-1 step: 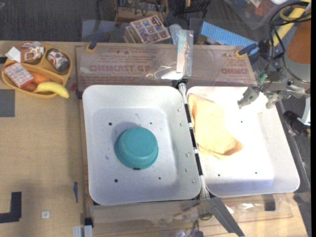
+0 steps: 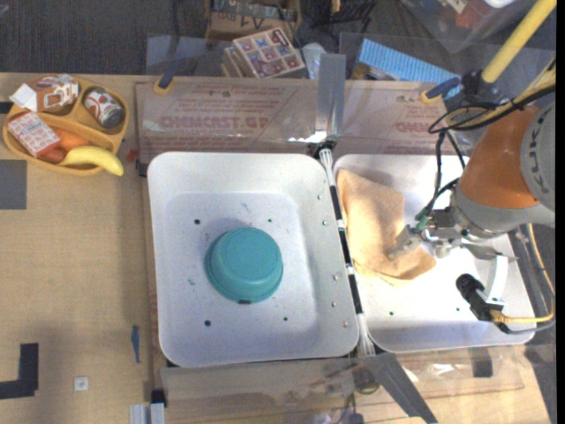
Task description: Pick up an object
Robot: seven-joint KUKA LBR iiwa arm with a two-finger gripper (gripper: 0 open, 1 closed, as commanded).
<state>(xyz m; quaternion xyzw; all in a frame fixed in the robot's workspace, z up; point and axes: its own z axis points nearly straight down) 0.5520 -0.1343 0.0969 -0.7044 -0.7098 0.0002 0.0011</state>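
Low in the right bin [image 2: 441, 325], the gripper [image 2: 411, 241] met a soft, rumpled tan cloth [image 2: 375, 219] lying against that bin's left wall; whether its jaws clasped the fabric I cannot tell. Well apart, a smooth, round teal bowl [image 2: 244, 264] sat overturned in the left bin [image 2: 177, 193].

Bowl [image 2: 244, 264]: you find it in the bin [image 2: 177, 193] left of the gripper [image 2: 411, 239].
Cloth [image 2: 375, 223]: under the gripper, touching it.
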